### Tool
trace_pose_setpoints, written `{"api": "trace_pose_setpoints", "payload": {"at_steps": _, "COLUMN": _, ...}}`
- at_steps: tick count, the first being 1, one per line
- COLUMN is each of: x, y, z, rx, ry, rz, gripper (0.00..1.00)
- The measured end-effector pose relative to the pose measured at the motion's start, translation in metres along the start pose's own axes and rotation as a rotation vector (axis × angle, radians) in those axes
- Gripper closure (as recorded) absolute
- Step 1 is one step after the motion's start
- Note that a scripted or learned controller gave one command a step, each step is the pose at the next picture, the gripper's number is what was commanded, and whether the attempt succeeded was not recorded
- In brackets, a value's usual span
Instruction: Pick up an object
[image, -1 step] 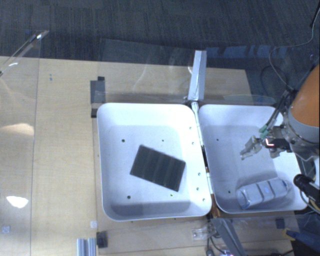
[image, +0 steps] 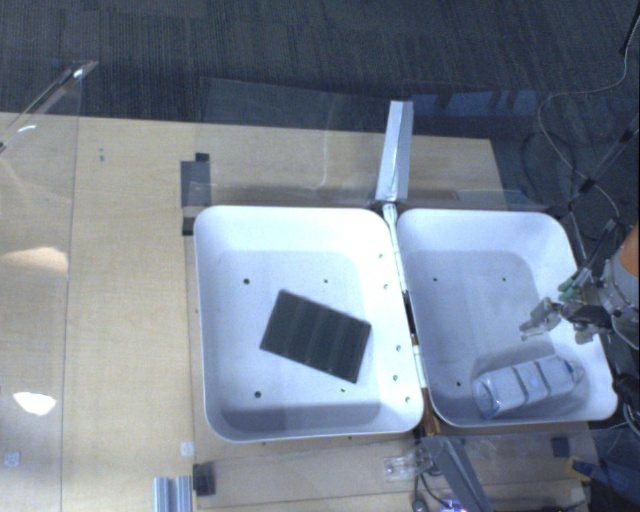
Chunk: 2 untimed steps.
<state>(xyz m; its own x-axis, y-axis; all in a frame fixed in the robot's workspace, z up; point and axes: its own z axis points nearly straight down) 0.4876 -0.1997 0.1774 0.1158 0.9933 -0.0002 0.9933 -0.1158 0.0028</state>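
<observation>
A dark ridged rectangular pad (image: 315, 335) lies flat and slightly turned in the middle of the left bin (image: 215, 300). A pale grey, segmented bottle-like pack (image: 527, 386) lies on its side near the front right corner of the right bin (image: 470, 240). My gripper (image: 562, 324) reaches in over the right bin's right side, just above and behind the grey pack and not touching it. Its two fingers are spread apart, open, with nothing between them.
A grey upright post (image: 395, 160) stands behind the seam between the two bins. Cables (image: 585, 150) hang at the far right. A clear sheet covers the wooden bench (image: 100, 300) to the left. Small clamps (image: 200, 170) sit at the left bin's corners.
</observation>
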Motion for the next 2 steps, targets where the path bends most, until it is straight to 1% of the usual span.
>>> {"api": "trace_pose_setpoints", "payload": {"at_steps": 1, "x": 0.042, "y": 0.097, "z": 0.089, "rx": -0.009, "ry": -0.001, "rz": -0.123, "gripper": 0.00}}
{"api": "trace_pose_setpoints", "payload": {"at_steps": 2, "x": 0.082, "y": 0.161, "z": 0.080, "rx": -0.006, "ry": 0.001, "rz": -0.064, "gripper": 0.00}}
